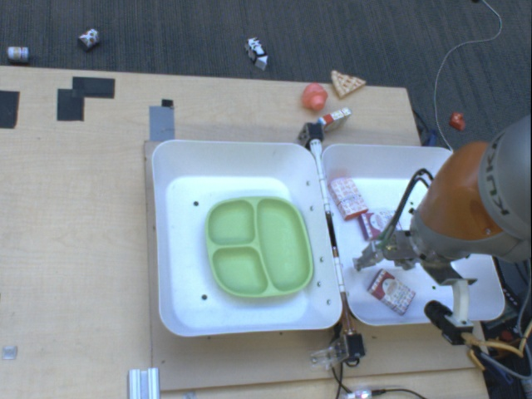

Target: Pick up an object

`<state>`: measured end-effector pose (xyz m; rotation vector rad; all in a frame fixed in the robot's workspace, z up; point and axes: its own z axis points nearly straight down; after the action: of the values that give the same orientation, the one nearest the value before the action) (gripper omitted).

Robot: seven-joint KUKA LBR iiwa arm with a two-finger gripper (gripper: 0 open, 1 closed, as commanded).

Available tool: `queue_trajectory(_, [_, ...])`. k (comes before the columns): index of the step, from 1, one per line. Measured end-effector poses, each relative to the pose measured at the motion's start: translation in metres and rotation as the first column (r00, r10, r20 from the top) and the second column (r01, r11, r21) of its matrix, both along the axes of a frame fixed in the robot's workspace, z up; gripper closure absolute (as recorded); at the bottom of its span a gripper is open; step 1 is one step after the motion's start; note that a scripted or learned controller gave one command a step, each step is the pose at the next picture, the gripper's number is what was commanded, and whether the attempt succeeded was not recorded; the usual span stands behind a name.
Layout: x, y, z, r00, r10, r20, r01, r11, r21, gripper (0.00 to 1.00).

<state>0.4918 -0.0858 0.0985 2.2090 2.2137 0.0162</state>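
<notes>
Arm in from 3 o'clock, gripper (pixel 378 256) low over the right bin (pixel 490 302), among the packets. Red-white packet (pixel 391 291) lies just at its 5 o'clock, another packet (pixel 347 196) at 11 o'clock near the bin wall. Can't tell jaw opening or whether anything's held. Green divided tray (pixel 259 246) sits in the left bin (pixel 179 248). Judged: approach done, grasp and lift left
</notes>
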Motion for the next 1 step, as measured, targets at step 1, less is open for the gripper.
queue_trajectory(1, [0.0016,0.0009,0.0105,1.000,0.001,0.004,-0.001,1.000,0.001,1.00])
